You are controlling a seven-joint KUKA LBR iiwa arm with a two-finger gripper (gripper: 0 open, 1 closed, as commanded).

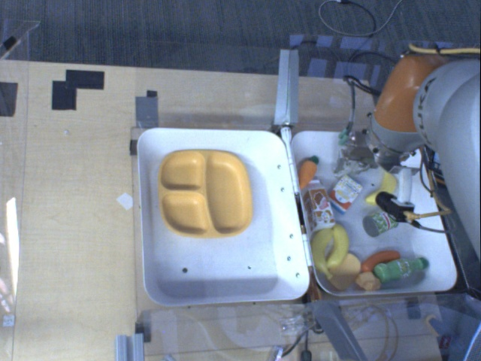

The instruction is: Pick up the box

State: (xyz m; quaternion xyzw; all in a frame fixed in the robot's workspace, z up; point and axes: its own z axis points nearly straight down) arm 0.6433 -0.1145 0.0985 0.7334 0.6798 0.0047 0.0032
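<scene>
The box (319, 205), a small white and red carton, lies flat in the right bin (449, 277) close to its left wall. The gripper (358, 159) hangs from the grey and orange arm over the bin's far middle, up and to the right of the box and apart from it. Just below the gripper lies a small white packet (347, 189) with red and green print. Nothing can be seen held in the gripper.
Around the box in the right bin are a carrot (307, 171), a banana (331, 247), a can (379, 222), a green bottle (398, 269) and a yellow item (388, 180). The left bin (225, 277) holds a yellow divided plate (204, 192).
</scene>
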